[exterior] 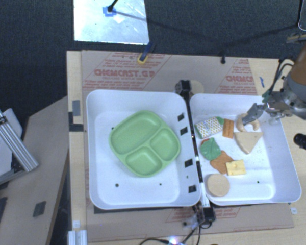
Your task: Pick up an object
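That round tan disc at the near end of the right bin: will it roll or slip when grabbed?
The round tan disc lies flat, so it probably won't roll. It looks smooth and low, so the pincer may slide over it. It likely is light, being small.

Even, fairly bright overhead light is cast across both white bins point(143, 200), which read nearly washed out. Strong glare is seen on the shiny metal sheet point(110, 13) above the bins. Soft, short shadows are thrown beside the green tray point(144, 143) inside the left bin. The dark floor around the desk point(46, 152) is rendered dim. Slight softness is noted overall; fine detail is smeared.
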`<state>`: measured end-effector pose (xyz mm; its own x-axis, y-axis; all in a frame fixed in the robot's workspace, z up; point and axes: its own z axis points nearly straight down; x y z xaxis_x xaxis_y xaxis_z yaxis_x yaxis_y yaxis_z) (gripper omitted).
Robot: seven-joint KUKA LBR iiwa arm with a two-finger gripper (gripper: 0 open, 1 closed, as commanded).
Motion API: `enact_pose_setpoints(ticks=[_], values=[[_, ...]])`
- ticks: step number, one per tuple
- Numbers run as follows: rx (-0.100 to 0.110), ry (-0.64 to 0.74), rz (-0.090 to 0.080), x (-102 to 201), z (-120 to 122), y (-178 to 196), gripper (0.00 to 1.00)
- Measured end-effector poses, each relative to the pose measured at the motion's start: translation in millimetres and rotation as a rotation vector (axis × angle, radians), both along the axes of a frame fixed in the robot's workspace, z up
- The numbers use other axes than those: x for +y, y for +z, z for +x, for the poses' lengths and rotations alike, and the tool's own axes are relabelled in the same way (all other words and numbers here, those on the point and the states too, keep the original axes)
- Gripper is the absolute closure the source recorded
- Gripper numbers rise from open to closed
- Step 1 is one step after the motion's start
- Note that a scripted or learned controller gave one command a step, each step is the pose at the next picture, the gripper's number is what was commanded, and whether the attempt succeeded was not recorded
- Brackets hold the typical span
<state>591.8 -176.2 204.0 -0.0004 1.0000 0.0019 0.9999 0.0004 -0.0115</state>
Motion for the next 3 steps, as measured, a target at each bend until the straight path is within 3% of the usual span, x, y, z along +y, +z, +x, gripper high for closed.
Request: enact_pose_setpoints(ticks=[1,3], values=[[-0.013,0.003,-0.002,0,3,8,0.0],[-0.013,0.002,-0.003,0,14,-97,0.0]])
